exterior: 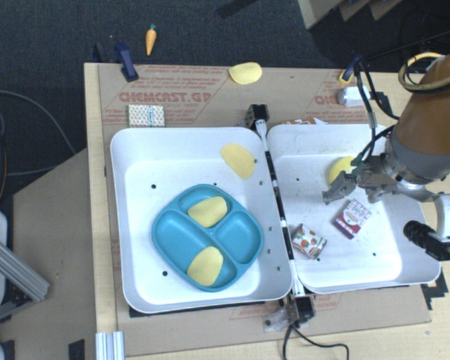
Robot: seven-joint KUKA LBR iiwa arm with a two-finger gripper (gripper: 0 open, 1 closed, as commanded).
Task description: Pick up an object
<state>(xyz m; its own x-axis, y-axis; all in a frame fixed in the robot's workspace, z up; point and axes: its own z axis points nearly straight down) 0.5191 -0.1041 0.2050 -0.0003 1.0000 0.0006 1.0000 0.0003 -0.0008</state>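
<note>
The arm reaches in from the right and holds its gripper [350,187] low over the right bin [315,272], the dark fingers splayed apart with nothing between them, so the claw reads as released and poised for a grab, not carrying anything. The likeliest targets lie close by: a red-and-white packet [352,218] flat on the bin floor just beside and below the fingers, and a yellow object [339,169] partly hidden behind them; a small carton with a strawberry picture [308,241] sits further toward the divider. The packet's print is too small to read. The left bin [135,223] holds a blue divided plate [206,236] with a yellow piece in each of two compartments (the third is bare), and another yellow piece [238,160] rests near that bin's upper corner. The cardboard [180,88] under the bins carries red lettering that seems to read "CHEMCAST".
</note>
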